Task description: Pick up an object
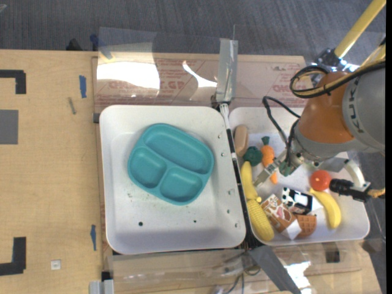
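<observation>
Toys crowded the right bin point(361, 225), a banana point(327, 206) at five o'clock; the left bin point(116, 225) lay open around a teal tray point(171, 162).

Grey carpet floor point(184, 5), tan wooden bench point(43, 164), glare on plastic sheet point(128, 75)

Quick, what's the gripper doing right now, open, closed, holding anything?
Gripper: low in the right bin beside the toy carrot; whether it is open or closed cannot be told.
</observation>
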Controlling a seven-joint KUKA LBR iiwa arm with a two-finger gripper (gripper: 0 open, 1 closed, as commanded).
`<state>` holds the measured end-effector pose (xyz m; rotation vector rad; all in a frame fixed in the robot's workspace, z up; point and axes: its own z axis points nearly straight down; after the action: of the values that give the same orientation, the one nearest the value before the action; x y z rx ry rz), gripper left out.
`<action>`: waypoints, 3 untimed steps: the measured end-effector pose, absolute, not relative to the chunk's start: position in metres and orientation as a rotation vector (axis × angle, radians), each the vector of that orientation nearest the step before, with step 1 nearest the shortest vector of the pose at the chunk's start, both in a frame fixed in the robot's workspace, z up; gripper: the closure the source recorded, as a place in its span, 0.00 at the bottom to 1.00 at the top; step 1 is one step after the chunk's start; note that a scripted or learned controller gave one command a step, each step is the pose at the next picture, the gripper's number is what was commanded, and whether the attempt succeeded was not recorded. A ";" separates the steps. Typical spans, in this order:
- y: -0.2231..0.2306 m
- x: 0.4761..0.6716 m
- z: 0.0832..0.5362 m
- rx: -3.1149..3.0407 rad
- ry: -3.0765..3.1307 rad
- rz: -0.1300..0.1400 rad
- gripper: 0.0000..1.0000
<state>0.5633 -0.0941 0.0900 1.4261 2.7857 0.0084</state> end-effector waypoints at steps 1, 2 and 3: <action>-0.095 0.566 0.103 1.422 2.779 0.012 1.00; -0.103 0.557 0.117 1.898 2.498 0.001 1.00; -0.052 0.615 0.248 1.760 2.588 0.014 1.00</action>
<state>0.6145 -0.0519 0.2484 1.7599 2.5881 0.0136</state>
